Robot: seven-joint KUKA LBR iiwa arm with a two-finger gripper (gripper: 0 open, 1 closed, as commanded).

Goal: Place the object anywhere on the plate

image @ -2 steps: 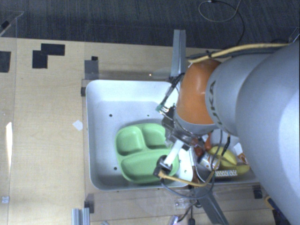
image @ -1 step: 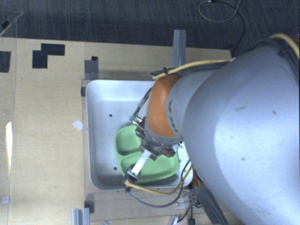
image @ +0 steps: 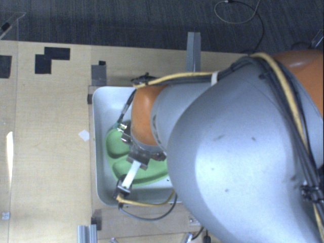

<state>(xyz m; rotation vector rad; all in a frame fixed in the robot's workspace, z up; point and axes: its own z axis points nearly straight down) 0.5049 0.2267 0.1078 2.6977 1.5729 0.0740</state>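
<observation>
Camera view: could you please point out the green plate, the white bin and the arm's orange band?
green plate (image: 115,150), camera view, on its bare left part.
white bin (image: 107,108), camera view, on its bare floor near the upper left corner.
orange band (image: 142,110), camera view, on its middle, above the wrist.

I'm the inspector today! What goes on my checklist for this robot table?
Surface: pale wooden bench with black marks at its far left; a white bin is set in it.
Job's things: green plate lying in the bin, partly covered by the arm.
Clutter: nothing seen.
Hand: the hand hangs over the plate, under the orange band; whether it holds anything cannot be told.
Cables: thin cable looped on the floor; a dark cable curls at the bin's near edge.
Surroundings: dark carpet beyond the bench; grey metal post behind the bin.
</observation>
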